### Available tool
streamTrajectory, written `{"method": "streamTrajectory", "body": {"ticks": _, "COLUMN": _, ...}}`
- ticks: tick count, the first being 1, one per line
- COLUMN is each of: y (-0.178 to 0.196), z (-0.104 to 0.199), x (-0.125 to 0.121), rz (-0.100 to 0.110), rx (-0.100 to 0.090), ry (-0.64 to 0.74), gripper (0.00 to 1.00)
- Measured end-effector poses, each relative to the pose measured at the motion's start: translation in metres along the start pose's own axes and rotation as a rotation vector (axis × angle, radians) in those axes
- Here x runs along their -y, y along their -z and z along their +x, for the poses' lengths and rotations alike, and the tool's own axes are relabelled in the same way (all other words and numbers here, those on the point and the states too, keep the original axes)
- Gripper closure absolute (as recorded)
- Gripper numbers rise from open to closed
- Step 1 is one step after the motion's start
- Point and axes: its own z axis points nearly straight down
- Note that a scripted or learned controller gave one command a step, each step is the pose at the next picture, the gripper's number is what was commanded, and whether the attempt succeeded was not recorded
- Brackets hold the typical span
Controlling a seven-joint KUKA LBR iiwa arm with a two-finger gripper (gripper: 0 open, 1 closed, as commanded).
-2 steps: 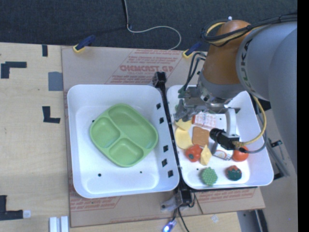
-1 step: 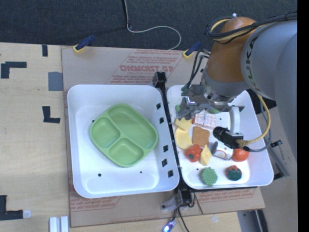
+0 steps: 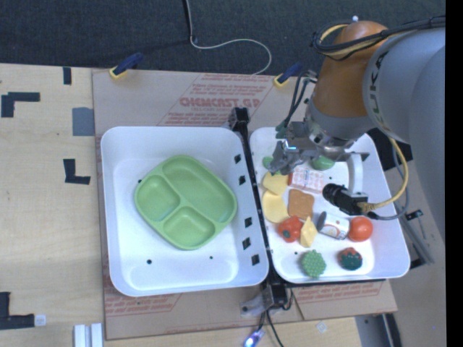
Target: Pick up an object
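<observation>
Cardboard (image 3: 217,103) under the bins reads "CHEMGUARD" in red

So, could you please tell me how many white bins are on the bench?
2: the left bin holds a green divided plate; the right bin holds the toy food, under the arm.

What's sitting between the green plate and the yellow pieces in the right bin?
In the camera view, only bare left bin floor and the bins' adjoining walls separate green plate and yellow pieces.
</observation>
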Motion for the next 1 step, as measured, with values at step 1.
{"method": "streamTrajectory", "body": {"ticks": 1, "y": 0.0034, "z": 0.0120, "x": -0.0054, "rz": 0.000, "rx": -0.001, "ry": 0.002, "gripper": 1.00}}
